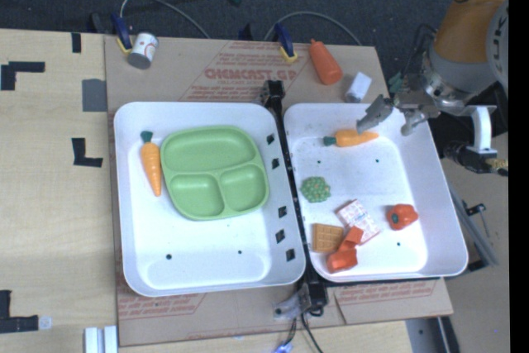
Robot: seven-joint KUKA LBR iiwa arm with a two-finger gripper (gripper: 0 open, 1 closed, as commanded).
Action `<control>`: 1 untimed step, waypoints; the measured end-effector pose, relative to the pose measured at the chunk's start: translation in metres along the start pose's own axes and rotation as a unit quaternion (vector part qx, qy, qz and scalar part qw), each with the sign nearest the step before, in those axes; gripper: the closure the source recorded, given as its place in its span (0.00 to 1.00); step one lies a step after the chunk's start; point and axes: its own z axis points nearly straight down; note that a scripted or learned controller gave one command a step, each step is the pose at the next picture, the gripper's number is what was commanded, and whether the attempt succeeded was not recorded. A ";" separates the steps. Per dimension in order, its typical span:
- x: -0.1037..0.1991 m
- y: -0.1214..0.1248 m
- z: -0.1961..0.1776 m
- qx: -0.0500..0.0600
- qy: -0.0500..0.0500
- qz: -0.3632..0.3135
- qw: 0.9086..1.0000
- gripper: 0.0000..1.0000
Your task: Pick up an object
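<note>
Camera view puts the claw (392, 118) over the upper right corner of the right bin (442, 215), its two grey fingers spread apart with nothing between them. A small orange carrot (354, 139) lies on the bin floor just beside the left fingertip; contact cannot be judged. Lower down sit a knobbly green broccoli piece (315, 189), a gridded waffle (326, 237), a glossy red pepper (402, 217) and a crumpled red-white packet (357, 215). The left bin (132, 260) holds a smooth green divided plate (215, 172). The arm's upper part is cut off at the frame edge.
</note>
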 end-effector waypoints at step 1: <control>-0.061 -0.047 0.096 0.002 0.000 0.001 1.000 0.00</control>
